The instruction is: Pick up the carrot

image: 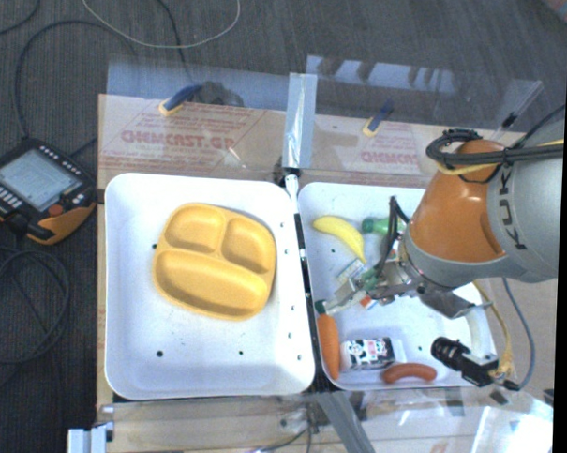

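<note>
**A:** Quick one. Where's your carrot (328,345)?

**B:** Right bin (446,373), lower left corner of it, so just right of centre in the lower part of the frame. It lies flat, tight along the bin's left wall, next to the divider between the two bins.

**A:** Long axis?

**B:** Runs roughly up-and-down in the frame, tilted a hair, top end near the middle of that wall, bottom end toward the bin's near corner.

**A:** And your gripper (363,288)?

**B:** Up and to the right of the carrot, hanging over the middle of the right bin, under the grey and orange arm (471,229). So the carrot sits down-left of it in the frame, near but apart, not touching as far as you can see.

**A:** Fingers spread or pressed together?

**B:** You can't tell. There's clutter around the tip and it's too small to read. Nothing is visibly pinched.

**A:** What's close by?

**B:** Banana (341,235) up-left of the gripper, a small carton (366,350) just right of the carrot, a sausage (409,373) further right along the near wall. Yellow tray (214,259) is in the left bin, out of the way.

**A:** So the move?

**B:** My read: you shift down-left and close across the carrot's short width. The wall on its left likely leaves little room for a finger.
</note>
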`<state>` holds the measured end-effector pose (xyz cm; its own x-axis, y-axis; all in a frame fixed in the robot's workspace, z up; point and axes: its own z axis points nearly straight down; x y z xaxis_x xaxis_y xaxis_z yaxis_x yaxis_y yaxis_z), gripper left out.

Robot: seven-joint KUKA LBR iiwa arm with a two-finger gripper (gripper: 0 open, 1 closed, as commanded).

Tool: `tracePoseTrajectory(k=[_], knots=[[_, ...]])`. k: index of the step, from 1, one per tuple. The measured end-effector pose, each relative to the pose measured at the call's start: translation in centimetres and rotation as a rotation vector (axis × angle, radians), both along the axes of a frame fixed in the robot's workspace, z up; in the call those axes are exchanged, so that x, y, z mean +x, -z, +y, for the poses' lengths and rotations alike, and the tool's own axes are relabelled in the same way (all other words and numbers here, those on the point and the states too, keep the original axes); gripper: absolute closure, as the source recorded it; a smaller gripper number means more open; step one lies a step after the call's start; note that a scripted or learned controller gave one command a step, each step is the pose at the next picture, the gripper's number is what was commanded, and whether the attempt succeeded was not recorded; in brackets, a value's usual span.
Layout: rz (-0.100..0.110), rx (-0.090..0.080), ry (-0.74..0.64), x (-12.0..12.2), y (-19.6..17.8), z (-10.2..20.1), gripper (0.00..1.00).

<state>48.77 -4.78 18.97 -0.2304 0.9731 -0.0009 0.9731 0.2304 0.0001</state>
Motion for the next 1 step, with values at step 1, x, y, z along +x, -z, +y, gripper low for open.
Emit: tracePoseTrajectory(k=[1], knots=[[0.002,-0.002,-0.024,3.33,9.01,-13.0,0.0]])
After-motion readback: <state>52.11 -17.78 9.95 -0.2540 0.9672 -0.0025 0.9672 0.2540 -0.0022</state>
